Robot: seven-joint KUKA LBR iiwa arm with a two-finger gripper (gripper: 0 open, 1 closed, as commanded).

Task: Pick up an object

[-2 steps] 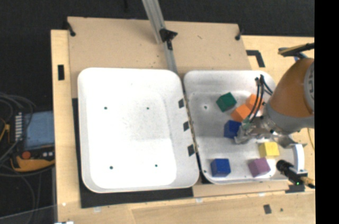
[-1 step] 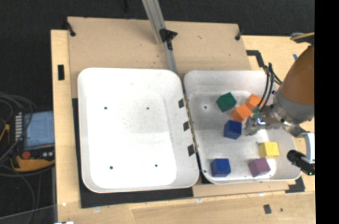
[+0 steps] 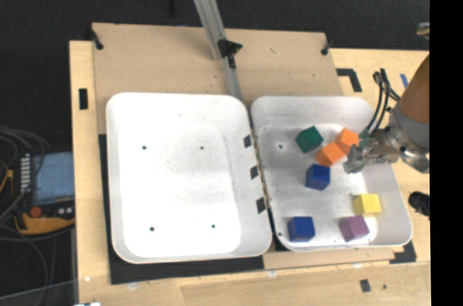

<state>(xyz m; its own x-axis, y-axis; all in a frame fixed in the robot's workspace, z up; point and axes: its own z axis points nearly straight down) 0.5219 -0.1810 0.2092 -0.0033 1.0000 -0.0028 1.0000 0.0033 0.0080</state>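
Arm [image 3: 416,105] is seen entering from the right edge of the view, orange band above a grey wrist. Gripper [image 3: 356,158] is positioned low over the right bin [image 3: 289,113], approx. at its mid-right. Finger state can't be determined: the tips are small, blurred and merged with nearby blocks. No object is seen between them, so no hold is recorded.

Right bin contents, 7 blocks:
- green block [image 3: 309,139], upper centre.
- orange block [image 3: 348,138], to the right of the green one, just beside the gripper tip; contact can't be confirmed.
- second orange block [image 3: 333,153], just below-left of the first, the two touching or nearly so.
- blue block [image 3: 317,176], directly below the second orange block, close to it.
- yellow block [image 3: 367,204], lower right.
- purple block [image 3: 354,228], below the yellow one, near the front rim.
- second blue block [image 3: 301,228], front-left corner, apart from the rest.

All blocks are seen resting on the bin floor.

Left bin [image 3: 181,174] is noted alongside, rims adjoining at centre. Both bins are set on a tan bench [image 3: 210,62]. A metal pole [image 3: 206,1] is seen rising at a slant from the bench's rear.
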